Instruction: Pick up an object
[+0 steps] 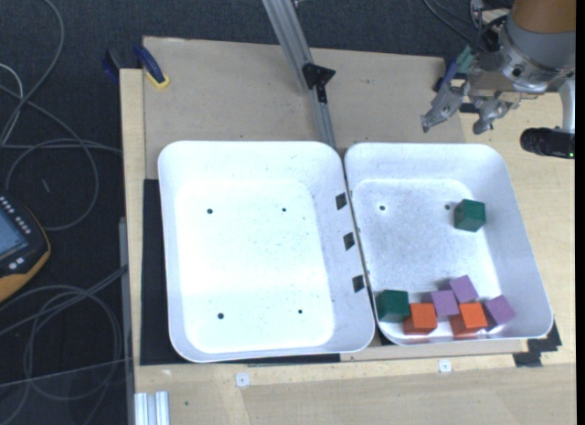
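My gripper [460, 122] hangs above the far edge of the right bin [512, 185], its two fingers spread open with nothing between them. Below it and nearer the camera, a green cube [470, 215] sits alone in the right bin's upper right part. Along the bin's near edge lies a cluster: another green cube [394, 304], two orange cubes [421, 317] [472, 316], and three purple cubes [445, 302] [464, 287] [499, 309].
The left bin [183, 167] lies beside the right one, with small black clips [348, 240] along the shared rim. A slanted metal rod [288, 35] crosses the bench behind the bins. A blue-and-yellow clamp [153, 67] sits at the far left corner.
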`<state>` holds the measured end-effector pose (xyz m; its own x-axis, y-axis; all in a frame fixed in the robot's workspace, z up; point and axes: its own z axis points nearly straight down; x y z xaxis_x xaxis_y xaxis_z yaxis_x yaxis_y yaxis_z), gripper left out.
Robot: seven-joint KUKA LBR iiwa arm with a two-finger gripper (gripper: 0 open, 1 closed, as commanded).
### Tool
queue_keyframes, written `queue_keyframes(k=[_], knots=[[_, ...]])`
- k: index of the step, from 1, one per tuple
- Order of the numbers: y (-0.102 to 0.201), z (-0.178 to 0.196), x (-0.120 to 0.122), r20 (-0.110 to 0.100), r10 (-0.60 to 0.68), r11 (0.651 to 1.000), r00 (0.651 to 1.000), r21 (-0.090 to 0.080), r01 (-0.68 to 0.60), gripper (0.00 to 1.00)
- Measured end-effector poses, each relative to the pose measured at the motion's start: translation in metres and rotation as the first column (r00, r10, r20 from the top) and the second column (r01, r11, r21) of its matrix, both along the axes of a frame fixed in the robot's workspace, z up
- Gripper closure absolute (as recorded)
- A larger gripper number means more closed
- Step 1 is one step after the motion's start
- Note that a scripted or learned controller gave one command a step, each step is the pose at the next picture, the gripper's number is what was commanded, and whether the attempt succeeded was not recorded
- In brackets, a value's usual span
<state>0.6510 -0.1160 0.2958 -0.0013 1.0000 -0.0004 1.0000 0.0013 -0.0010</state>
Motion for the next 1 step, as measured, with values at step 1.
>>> queue_keyframes(k=[1], knots=[[-0.0675,0.043,-0.0968,0.002,-0.009,1.0,1.0,-0.002,0.009,0.0]])
